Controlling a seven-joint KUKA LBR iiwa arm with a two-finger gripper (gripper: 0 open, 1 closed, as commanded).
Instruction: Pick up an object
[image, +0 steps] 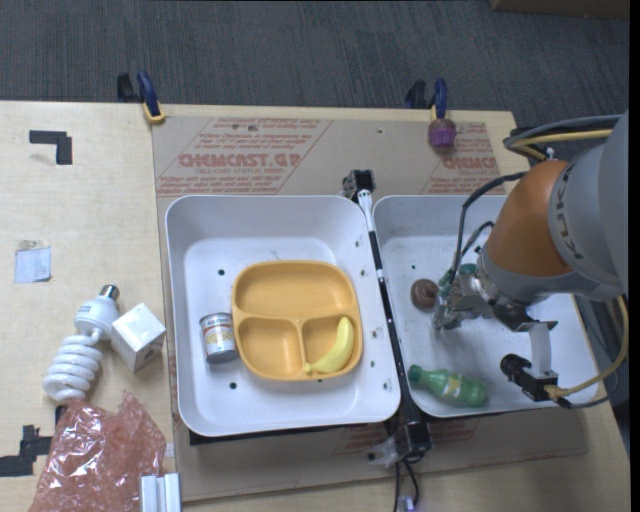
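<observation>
arm (590, 220): we see chunky grey links, fat orange band
cables: black and yellow ones looping off our wrist
gripper (447, 310): metal bits

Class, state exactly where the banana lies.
The banana lies in the lower right compartment of the yellow tray, in the left bin.

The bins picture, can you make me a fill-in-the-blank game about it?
1. The banana lies in the yellow ____.
2. The green bottle lies in the ____ bin as the camera sees it.
3. The small can stands next to the tray in the ____ bin.
4. The light bulb lies ____ the bins.

Missing words: tray; right; left; outside
</observation>
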